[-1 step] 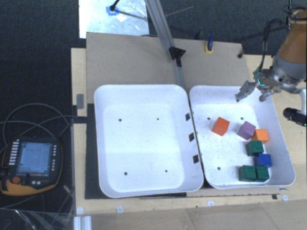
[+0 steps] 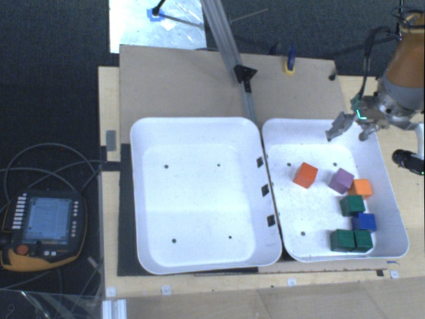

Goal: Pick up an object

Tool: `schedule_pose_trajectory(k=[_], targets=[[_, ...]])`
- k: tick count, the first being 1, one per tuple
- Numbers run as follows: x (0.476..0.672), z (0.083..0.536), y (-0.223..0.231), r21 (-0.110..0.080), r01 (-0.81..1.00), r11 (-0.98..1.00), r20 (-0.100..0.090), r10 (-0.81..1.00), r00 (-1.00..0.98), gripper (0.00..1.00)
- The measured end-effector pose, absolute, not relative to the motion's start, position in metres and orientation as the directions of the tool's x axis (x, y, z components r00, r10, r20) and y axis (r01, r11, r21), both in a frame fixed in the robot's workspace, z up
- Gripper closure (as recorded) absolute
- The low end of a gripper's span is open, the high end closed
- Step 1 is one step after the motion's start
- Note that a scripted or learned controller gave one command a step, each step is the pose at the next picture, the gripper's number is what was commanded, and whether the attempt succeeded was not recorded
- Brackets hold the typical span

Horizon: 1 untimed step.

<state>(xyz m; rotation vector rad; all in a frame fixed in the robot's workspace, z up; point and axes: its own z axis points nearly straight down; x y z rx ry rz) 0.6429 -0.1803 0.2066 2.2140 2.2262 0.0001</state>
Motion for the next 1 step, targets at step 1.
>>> schedule_pose_trajectory(k=[1], targets=[[0.6347, 0.1615, -0.18, -0.003, 1.0, 0.003, 0.0, 1.0, -0.003, 0.0]])
